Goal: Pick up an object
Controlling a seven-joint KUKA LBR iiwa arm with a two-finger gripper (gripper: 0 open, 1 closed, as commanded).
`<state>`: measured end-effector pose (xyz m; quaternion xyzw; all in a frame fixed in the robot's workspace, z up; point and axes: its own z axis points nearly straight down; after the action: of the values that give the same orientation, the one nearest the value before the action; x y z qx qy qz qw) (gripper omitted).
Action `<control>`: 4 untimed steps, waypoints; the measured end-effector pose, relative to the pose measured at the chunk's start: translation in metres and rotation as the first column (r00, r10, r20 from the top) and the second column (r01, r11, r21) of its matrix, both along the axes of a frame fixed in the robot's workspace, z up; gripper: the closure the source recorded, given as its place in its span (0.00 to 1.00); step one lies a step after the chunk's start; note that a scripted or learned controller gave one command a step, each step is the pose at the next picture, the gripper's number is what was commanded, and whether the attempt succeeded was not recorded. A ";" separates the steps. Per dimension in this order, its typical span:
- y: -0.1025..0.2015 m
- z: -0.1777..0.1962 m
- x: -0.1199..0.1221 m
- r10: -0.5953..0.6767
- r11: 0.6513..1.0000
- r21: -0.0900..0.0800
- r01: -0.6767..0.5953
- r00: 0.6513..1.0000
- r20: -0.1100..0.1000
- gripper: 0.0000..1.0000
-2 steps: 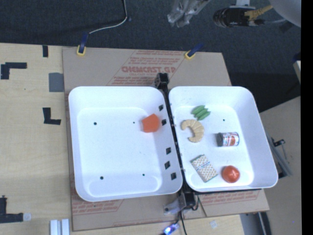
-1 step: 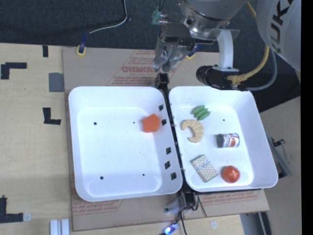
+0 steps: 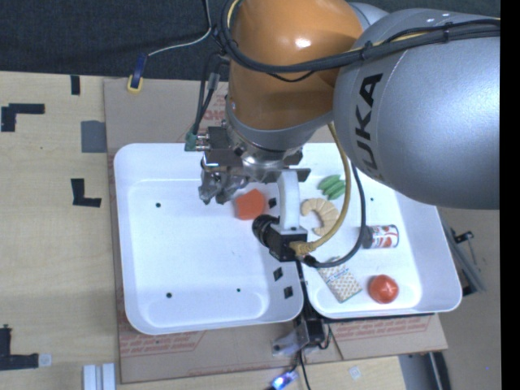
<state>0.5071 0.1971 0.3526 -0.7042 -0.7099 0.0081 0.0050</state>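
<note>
— Orange block (image 3: 249, 205): you'll find it near the middle of the frame, in the upper right part of the left bin (image 3: 162, 250), lying on the bin floor.

— And the end effector (image 3: 218, 187)?

— It sits just to the block's left and slightly above it in the frame, close beside it. You can't tell from this angle whether it is open or closed; nothing shows between its tips.

— Any writing you can read?

— "UKA" in black letters runs down the grey arm (image 3: 422, 112) at the right. The red and white can (image 3: 382, 237) in the right bin (image 3: 431, 299) carries a label, but it's too small for you to read.
</note>
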 end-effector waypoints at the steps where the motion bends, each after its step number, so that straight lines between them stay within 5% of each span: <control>1: -0.131 -0.042 -0.025 -0.021 1.000 -0.001 0.021 1.000 0.010 1.00; 2: -0.094 0.018 0.005 -0.004 1.000 0.006 0.004 1.000 0.024 1.00; 3: -0.037 0.092 -0.025 0.002 1.000 0.009 -0.002 1.000 0.024 1.00; 4: -0.074 0.111 0.032 -0.010 1.000 0.003 0.010 1.000 0.021 1.00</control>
<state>0.5395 0.1232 0.4633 -0.7079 -0.7063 -0.0005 -0.0014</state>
